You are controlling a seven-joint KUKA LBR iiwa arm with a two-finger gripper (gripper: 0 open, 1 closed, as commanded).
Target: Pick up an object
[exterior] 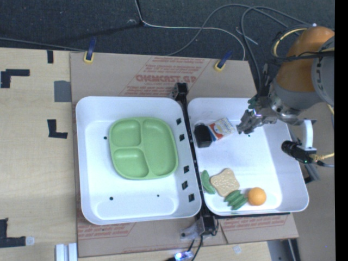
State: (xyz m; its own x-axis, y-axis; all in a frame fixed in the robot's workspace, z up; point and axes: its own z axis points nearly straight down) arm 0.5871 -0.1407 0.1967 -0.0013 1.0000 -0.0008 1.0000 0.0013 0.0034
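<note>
My gripper hangs over the back of the right bin, just right of a small white and red packet. Nothing shows between its fingers. A black object lies to the left of the packet by the bin's left wall. Near the front of that bin lie a slice of toast, a green pod, another green pod and an orange ball.
The left bin holds a green divided plate. Cables run across the dark floor behind the bench. Yellow clamps hold the cardboard at the back edge.
</note>
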